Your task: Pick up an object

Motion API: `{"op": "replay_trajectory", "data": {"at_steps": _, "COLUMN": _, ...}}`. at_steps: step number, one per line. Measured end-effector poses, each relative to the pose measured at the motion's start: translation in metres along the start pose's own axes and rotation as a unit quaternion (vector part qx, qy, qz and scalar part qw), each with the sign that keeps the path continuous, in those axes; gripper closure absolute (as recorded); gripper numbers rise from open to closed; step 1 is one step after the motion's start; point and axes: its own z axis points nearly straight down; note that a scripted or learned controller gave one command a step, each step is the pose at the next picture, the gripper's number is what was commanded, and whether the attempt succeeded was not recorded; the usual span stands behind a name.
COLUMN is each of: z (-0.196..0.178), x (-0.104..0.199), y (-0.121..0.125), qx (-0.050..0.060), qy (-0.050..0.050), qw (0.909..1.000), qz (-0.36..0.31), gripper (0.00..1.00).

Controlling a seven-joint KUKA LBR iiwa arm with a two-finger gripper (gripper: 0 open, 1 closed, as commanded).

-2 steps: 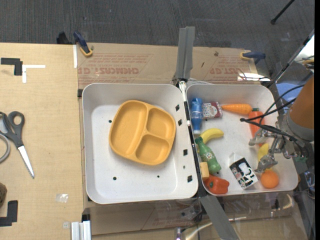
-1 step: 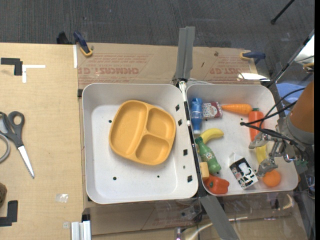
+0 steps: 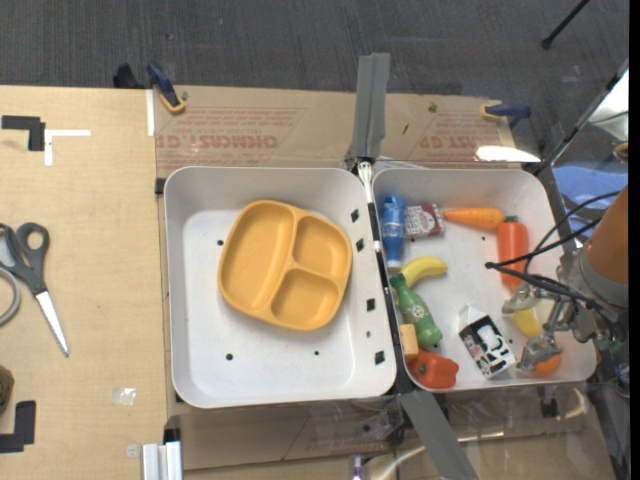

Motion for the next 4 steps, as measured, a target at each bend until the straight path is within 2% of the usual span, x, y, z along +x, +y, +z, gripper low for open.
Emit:
{"op": "replay_trajectory", "data": {"at_steps": 1, "z": 0.001, "x": -0.143, "y": 0.004, "qx": -0.001, "qy": 0.001, "qw": 0.9998, "qz": 0.021, "gripper": 0.00}}
{"op": "replay_trajectory", "data": {"at_steps": 2, "z": -0.010, "x": -0.145, "y": 0.004, "qx": 0.001, "qy": -0.003, "qw": 0.9998, "qz": 0.020, "gripper": 1.00}}
{"op": "replay_trajectory", "data": {"at_steps": 3, "z": 0.001, "x": -0.079, "y": 0.001, "qx": -0.001, "qy": 0.000, "qw": 0.9978, "qz": -0.066, "gripper": 1.00}}
{"op": "replay_trajectory", "data": {"at_steps": 4, "z": 0.001, "x": -0.079, "y": 0.002, "qx": -0.001, "qy": 0.000, "qw": 0.9978, "qz": -0.066, "gripper": 0.00}}
